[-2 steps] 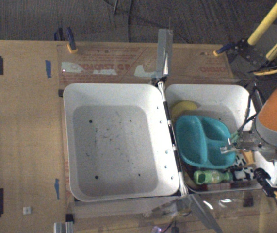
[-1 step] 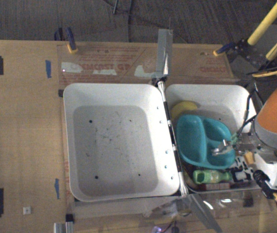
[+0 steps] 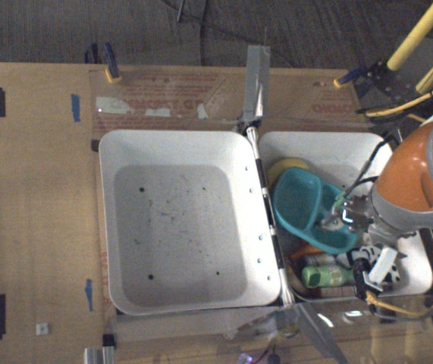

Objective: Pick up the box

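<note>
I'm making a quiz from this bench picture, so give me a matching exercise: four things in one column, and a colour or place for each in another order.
Things:
1. left bin
2. bowl
3. wrist band of the arm
4. bottle

Colour or place:
A. orange, at the right edge of the view
B. teal, tilted in the right bin
C. white, nothing lying in it
D. green, lying near the front wall of the right bin

Pairs: 1-C, 2-B, 3-A, 4-D
</note>
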You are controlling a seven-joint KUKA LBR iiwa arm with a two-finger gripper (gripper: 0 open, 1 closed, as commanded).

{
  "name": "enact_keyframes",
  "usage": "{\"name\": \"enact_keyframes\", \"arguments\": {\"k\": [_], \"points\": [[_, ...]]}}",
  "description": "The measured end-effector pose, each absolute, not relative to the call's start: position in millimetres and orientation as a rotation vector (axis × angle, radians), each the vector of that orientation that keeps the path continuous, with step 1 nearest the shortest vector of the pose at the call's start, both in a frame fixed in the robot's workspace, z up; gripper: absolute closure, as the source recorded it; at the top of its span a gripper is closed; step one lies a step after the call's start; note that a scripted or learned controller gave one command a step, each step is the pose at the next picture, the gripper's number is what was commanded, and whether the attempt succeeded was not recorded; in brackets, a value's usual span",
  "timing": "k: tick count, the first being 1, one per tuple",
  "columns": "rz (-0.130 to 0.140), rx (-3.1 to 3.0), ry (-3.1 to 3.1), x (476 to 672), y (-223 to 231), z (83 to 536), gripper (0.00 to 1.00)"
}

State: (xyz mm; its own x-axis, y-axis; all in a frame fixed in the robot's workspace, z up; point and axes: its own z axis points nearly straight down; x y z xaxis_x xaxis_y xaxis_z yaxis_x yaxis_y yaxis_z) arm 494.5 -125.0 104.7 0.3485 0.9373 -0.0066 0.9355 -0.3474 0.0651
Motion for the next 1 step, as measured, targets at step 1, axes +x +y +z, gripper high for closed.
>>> {"name": "enact_keyframes", "arguments": {"k": [1], "points": [[0.058, 2.762, 1.447, 497.7, -174.1, 97.7, 0.00]]}}
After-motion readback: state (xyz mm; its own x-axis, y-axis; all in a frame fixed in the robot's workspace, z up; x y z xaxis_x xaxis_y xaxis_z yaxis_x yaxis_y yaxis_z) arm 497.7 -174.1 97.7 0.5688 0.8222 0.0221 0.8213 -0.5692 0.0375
